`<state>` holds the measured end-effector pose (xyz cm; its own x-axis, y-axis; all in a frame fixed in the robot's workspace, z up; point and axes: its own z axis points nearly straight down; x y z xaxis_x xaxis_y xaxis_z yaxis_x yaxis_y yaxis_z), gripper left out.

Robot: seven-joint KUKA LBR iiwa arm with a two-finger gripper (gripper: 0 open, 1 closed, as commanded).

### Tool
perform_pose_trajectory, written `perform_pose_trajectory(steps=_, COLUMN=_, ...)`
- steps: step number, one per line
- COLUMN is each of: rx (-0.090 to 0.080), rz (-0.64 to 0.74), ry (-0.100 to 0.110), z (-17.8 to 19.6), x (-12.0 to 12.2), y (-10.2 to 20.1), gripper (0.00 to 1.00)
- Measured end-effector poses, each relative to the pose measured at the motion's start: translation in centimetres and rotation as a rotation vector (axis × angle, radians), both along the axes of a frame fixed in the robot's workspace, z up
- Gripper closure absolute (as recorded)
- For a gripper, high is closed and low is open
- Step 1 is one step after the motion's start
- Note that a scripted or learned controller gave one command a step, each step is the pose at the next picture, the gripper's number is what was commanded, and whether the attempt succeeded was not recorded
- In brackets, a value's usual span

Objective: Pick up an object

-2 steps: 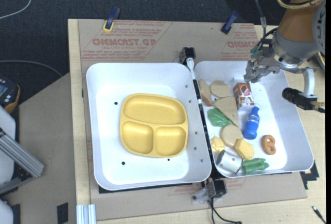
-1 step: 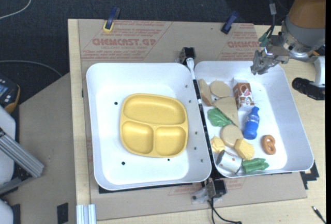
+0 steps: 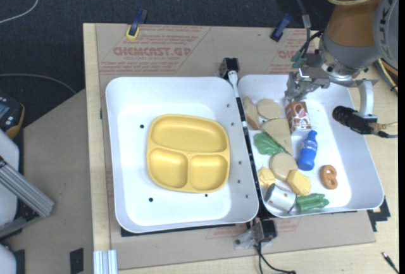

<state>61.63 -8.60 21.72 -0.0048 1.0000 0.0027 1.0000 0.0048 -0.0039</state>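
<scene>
Red-labelled can (image 3: pixel 297 116), its writing unreadable, stands beneath the end effector (image 3: pixel 300 90), whose grasp I cannot tell.

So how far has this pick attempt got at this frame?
Done: the gripper is over the right bin, just above the red-and-white packet. In hand: nothing visibly held; I can't tell its finger state. Left: gripping and lifting an item. The blue bottle and pretzel lie in the bin.

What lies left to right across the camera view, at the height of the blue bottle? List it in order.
Left bin wall → yellow divided tray → green toy → blue bottle → right bin floor.
</scene>
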Motion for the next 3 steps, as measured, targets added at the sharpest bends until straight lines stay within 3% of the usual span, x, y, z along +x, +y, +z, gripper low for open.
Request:
perform_pose_trajectory(steps=2, rx=0.0, rz=0.001, ry=0.0, z=0.8, x=-3.9, y=11.1, gripper=1.0)
perform_pose_trajectory(steps=3, rx=-0.001, rz=-0.004, ry=0.0, z=0.8, x=-4.0, y=11.1, gripper=1.0)
